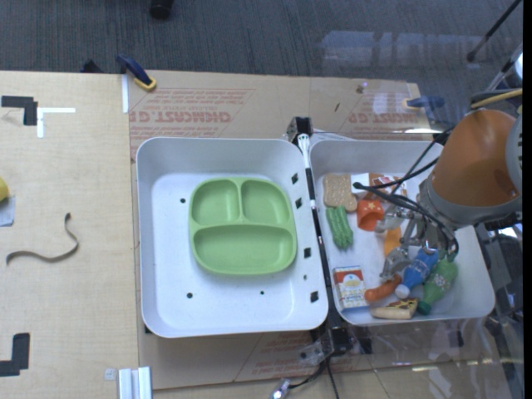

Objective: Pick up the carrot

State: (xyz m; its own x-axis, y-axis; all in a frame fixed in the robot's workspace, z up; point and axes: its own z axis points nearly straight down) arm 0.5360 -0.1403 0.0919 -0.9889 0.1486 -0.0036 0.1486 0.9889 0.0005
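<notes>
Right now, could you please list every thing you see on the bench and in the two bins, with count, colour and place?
bins: 2, white, side by side on the bench
plate: 1, green, three compartments, middle of the left bin
cracker: 1, tan, right bin, far left part
green beans: 1 bunch, green, right bin, below the cracker
carrot: 1, orange, right bin, middle, beside the gripper
carton: 1, white and red, right bin, near left part
sausage: 1, red-orange, right bin, near edge
bottle: 1, green, right bin, near right part
clamp: 1, blue and yellow, far edge of the bench
arm: 1, grey and orange, over the right bin
gripper: 1, metal, low in the right bin
</notes>
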